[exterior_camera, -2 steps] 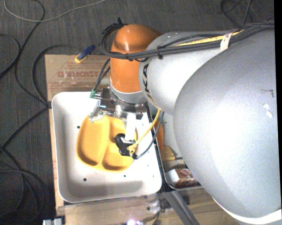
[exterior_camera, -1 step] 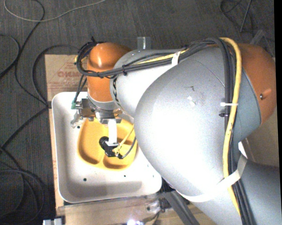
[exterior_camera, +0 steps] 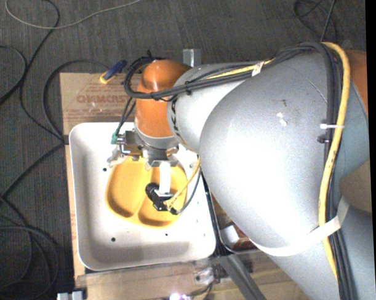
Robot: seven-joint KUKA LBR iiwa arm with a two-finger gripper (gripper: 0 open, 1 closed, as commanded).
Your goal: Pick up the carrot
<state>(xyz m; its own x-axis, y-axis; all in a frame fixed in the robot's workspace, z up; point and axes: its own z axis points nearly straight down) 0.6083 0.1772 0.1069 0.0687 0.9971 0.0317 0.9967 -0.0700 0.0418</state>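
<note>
The left white bin (exterior_camera: 93, 242) holds a large yellow-orange, rounded, shallow object (exterior_camera: 125, 191) near its middle. My gripper (exterior_camera: 156, 163) hangs under the orange wrist band, directly above the right part of that yellow-orange object. The wrist body hides the fingertips from this camera. I cannot pick out a carrot's shape with certainty; the arm covers much of the bin's right side.
The big grey arm covers nearly all of the right bin (exterior_camera: 225, 237); only a corner shows, with something brownish (exterior_camera: 242, 243) in it. Cardboard (exterior_camera: 91, 100) lies under the left bin's far edge, with a small blue and yellow item (exterior_camera: 113, 71) on it. Cables lie on the floor around.
</note>
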